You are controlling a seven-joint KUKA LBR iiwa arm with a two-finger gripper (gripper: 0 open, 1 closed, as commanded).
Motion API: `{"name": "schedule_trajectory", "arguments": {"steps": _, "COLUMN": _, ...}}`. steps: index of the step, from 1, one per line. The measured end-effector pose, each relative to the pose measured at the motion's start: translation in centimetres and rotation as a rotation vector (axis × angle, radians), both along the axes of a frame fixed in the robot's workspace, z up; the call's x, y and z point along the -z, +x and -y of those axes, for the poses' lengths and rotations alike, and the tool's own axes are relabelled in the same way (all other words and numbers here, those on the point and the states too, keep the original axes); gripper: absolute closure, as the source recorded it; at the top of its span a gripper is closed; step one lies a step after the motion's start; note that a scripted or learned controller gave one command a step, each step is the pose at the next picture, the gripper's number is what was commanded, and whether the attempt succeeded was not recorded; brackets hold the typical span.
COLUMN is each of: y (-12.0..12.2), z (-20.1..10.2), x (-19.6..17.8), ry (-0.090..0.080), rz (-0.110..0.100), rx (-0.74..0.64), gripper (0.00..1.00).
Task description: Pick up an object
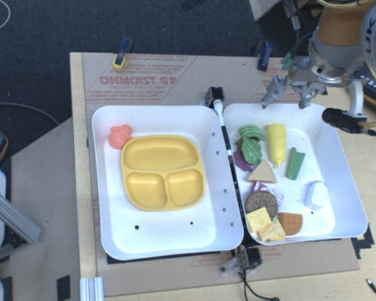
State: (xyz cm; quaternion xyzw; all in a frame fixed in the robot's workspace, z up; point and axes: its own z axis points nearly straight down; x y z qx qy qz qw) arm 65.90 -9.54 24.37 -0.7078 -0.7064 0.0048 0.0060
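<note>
My gripper [289,96] hangs above the back rim of the right bin [344,168], its fingers [272,93] spread open with nothing between them. Below it in that bin lie a yellow mustard bottle [276,142], a green leafy piece [251,140], a purple piece [241,159], a green stick [295,163], a sandwich wedge [262,173], a white object [315,195], a brown patty [261,202], yellow cheese pieces [264,222] and a brown cracker [290,222].
The left bin [106,187] holds a yellow divided plate [162,171] and a pink toy [120,135] at its back left. Clamps [120,54] sit on the cardboard board's far edge. A black hinge strip [227,158] runs between the bins.
</note>
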Motion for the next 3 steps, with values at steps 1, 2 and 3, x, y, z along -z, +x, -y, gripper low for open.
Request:
{"name": "schedule_trajectory", "arguments": {"steps": 1, "y": 0.2, "z": 0.0, "x": -0.8, "ry": -0.001, "rz": 0.013, "rx": -0.002, "gripper": 0.0}}
{"name": "schedule_trajectory", "arguments": {"steps": 2, "y": 0.4, "z": -0.5, "x": 3.6, "ry": -0.001, "rz": 0.008, "rx": -0.004, "gripper": 0.0}}
{"name": "schedule_trajectory", "arguments": {"steps": 3, "y": 0.1, "z": -0.2, "x": 8.0, "ry": -0.001, "rz": 0.008, "rx": -0.001, "gripper": 0.0}}
